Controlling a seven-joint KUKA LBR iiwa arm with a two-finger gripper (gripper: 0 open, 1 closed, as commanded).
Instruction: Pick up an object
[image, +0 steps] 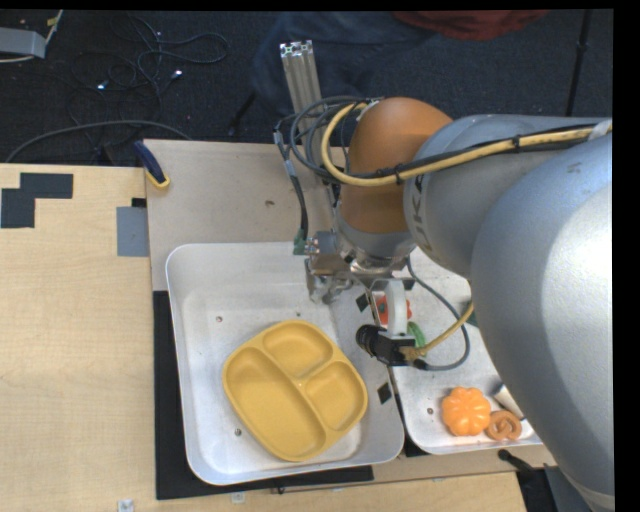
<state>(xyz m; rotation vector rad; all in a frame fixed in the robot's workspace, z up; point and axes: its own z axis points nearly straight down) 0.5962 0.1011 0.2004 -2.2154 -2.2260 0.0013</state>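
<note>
Yellow divided plate (294, 388), long axis upper-left to lower-right

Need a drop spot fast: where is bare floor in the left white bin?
Left white bin: bare floor along the left wall and far-left corner, beside the yellow three-compartment plate. Crowded at its right edge, where the gripper hangs. In the right bin, the orange pumpkin-shaped toy fills the near end.

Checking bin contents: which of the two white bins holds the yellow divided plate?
The left bin, the one farther from the arm's base. The yellow divided plate lies in it; the right bin holds a small orange pumpkin.
</note>
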